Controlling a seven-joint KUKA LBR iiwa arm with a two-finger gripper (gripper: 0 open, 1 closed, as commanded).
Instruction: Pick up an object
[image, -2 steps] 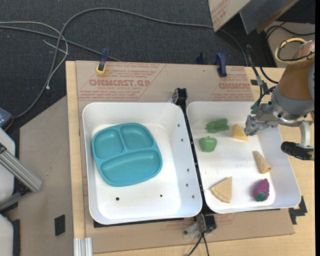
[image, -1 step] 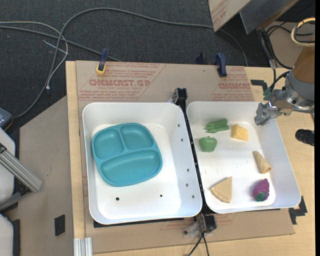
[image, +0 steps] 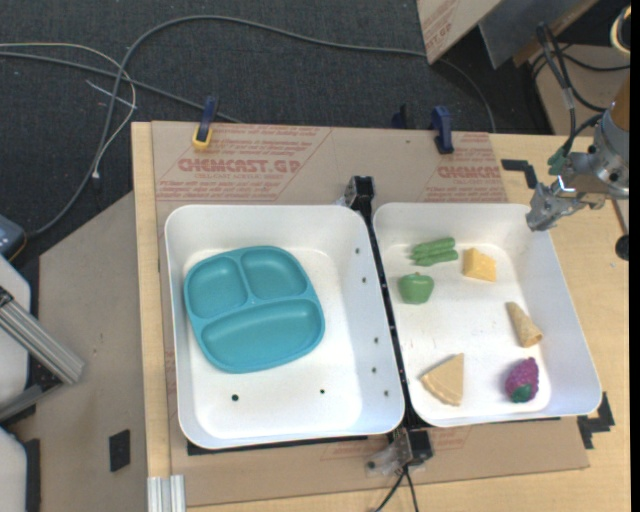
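I see the tool (image: 545, 212) hanging at the upper right corner of the right-hand shallow white bin (image: 570, 330), just over its rim, with nothing between its tips; whether those tips are spread or closed I cannot tell from this slanted view, as they read as one small grey cluster. The task's candidates all lie in that right bin: a green bean-pod-shaped toy (image: 433, 250) near the top, a yellow cheese-like block (image: 480, 265) just beside it to the right, a round green pepper-like toy (image: 416, 288) below the pod, a tan cone (image: 524, 324) toward the right wall, a pale wedge like a slice of bread or pie (image: 446, 380) near the bottom, and a purple grape cluster with a green stem (image: 521, 380) in the lower right. They sit apart from one another, none stacked. The left-hand white bin (image: 190, 400) carries a teal plastic divided plate (image: 254, 307). The brown bench board (image: 150, 300) lies beneath both bins. I judge that the approach step is in hand: nothing is grasped yet and no target is clearly chosen. The yellow block is nearest the tool, so my next move would call for travelling leftward and inward over it, lining the tips across its narrower sides, then descending straight without clipping the bin rim or nudging the pod next to it.
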